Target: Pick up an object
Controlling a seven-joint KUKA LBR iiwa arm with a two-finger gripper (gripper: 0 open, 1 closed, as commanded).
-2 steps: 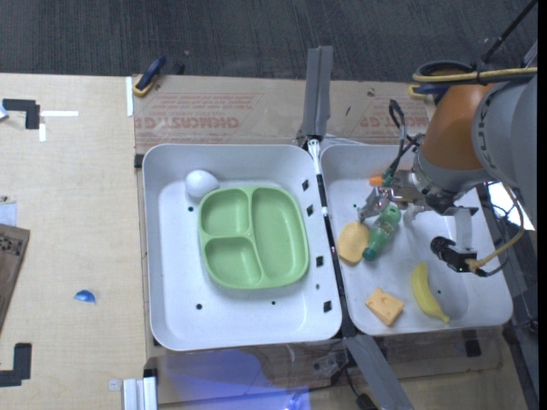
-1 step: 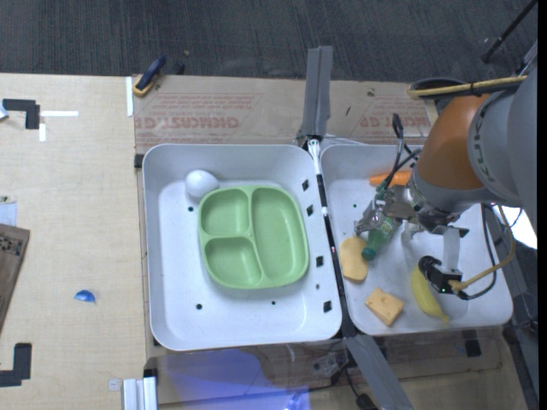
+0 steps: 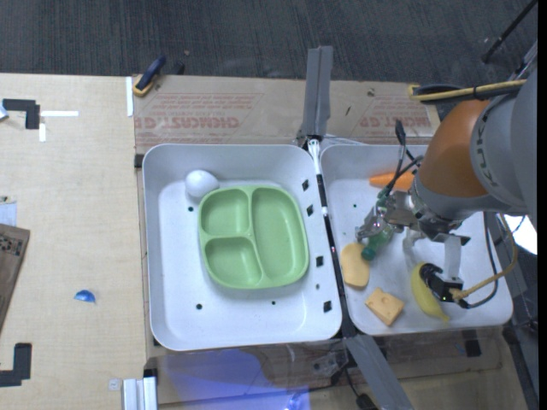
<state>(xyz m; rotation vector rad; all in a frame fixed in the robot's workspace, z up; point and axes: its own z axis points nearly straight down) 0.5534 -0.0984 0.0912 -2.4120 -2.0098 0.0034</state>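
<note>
My gripper (image 3: 376, 227) hangs low in the right bin (image 3: 479, 319), near its left side, below the orange band of the arm. A small green object (image 3: 372, 248) lies right under the gripper's tip, touching or nearly touching it. A yellow rounded piece (image 3: 355, 266) rests just left of and below that. A cheese wedge (image 3: 385, 306) sits near the bin's front. A banana (image 3: 425, 290) lies to the right of the cheese. An orange carrot (image 3: 386, 178) shows at the back, partly hidden by the arm.
The left bin (image 3: 167, 314) holds a green divided plate (image 3: 254, 236) and a white ball (image 3: 201, 182) at its back left corner. A grey divider bar (image 3: 318, 92) runs between the bins. Cables hang from the arm over the banana.
</note>
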